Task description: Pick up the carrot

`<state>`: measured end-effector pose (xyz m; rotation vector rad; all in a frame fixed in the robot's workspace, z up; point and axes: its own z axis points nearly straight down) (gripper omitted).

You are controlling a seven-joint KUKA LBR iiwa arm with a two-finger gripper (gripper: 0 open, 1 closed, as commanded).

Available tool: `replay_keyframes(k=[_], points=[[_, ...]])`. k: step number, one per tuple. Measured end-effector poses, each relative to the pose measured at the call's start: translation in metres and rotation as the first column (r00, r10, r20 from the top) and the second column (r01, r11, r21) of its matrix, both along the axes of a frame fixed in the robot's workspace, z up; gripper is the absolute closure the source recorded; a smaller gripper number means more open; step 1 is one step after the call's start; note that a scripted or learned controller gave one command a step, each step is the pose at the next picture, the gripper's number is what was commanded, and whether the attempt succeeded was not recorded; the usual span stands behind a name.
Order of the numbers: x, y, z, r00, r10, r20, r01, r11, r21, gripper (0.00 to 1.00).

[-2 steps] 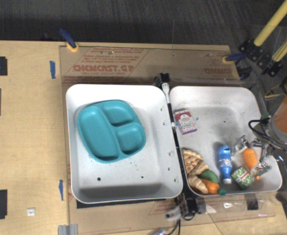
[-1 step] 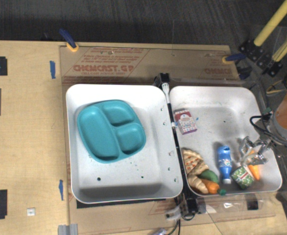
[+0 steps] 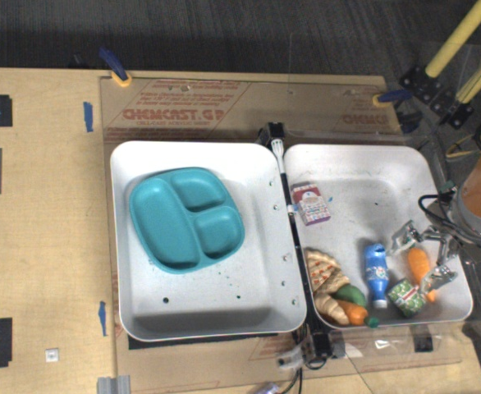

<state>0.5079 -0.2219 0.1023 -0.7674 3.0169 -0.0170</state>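
The carrot (image 3: 419,263), a small orange piece, lies on the floor of the right bin (image 3: 364,171) near its right wall. My gripper (image 3: 424,257) reaches in from the right and is low over it. One metal finger (image 3: 404,237) stands at the carrot's upper left and the other at its lower right. The jaws are spread wider than the carrot, so the gripper is open around it.
Close to the carrot are a blue bottle (image 3: 376,273) on its left and a green-and-white block (image 3: 407,297) below. Bread pieces (image 3: 326,272), a green and orange toy (image 3: 354,304) and a red-and-white box (image 3: 311,205) lie further left. A teal divided plate (image 3: 187,218) sits in the left bin (image 3: 142,302).
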Motion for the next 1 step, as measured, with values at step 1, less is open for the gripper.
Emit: replay_keyframes(k=[1], points=[[-0.0149, 0.0481, -0.0118, 0.963, 0.27, -0.015, -0.27, 0.963, -0.004, 0.0]])
